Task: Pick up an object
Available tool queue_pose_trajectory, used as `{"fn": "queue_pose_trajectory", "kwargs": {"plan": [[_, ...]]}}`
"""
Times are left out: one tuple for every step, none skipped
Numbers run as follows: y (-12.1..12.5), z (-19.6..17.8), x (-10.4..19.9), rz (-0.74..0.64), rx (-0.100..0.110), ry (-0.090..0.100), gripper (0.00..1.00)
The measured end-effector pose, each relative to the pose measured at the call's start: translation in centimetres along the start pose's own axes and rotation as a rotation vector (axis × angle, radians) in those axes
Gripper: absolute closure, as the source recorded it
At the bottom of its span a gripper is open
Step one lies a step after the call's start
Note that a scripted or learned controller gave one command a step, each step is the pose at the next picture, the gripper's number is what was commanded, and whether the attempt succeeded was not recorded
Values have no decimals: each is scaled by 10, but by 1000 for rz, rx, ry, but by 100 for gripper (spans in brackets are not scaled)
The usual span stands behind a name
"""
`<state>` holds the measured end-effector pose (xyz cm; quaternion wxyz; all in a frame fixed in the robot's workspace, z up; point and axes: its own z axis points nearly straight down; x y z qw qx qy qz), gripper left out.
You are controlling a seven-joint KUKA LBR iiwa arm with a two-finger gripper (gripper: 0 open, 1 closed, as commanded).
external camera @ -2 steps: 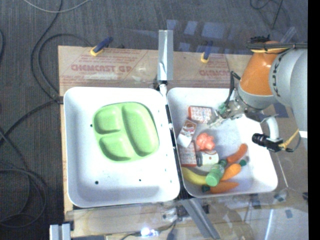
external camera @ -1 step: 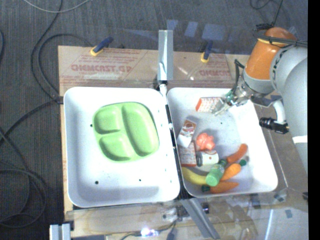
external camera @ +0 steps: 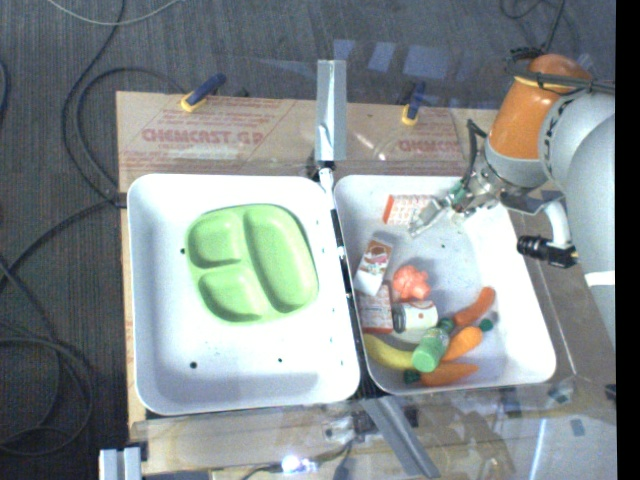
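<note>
- At the far end of the right bin (external camera: 520, 298), the gripper (external camera: 437, 213) hangs low over the floor, just right of a small red-and-white box (external camera: 403, 209) lying near the back wall; whether it touches the box cannot be told.
- Whether the gripper is spread or closed cannot be told at this size, and nothing is seen caught in it.
- Behind it, the arm (external camera: 560, 138) slants in from the right, its orange band above the wrist.
- Nearer the middle of the same bin, a small carton (external camera: 374, 265) stands tilted by the left wall, with an orange-pink lumpy toy (external camera: 410, 282) just beside it.
- Toward the near end lies a cluster: a white cup-like item (external camera: 417, 317), a green bottle (external camera: 431, 350), a banana (external camera: 386, 352) and three carrots (external camera: 467, 341), close together and partly overlapping.
- In the left bin (external camera: 160, 368), a green divided tray (external camera: 253, 261) rests flat, well apart from the gripper.
- Both bins sit side by side on a brown board (external camera: 220, 133).
</note>
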<state>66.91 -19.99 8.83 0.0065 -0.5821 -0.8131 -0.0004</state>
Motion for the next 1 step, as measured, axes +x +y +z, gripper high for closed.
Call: {"fn": "queue_pose_trajectory", "kwargs": {"plan": [[-37, -97, -11, 55, -7, -12, 0]]}}
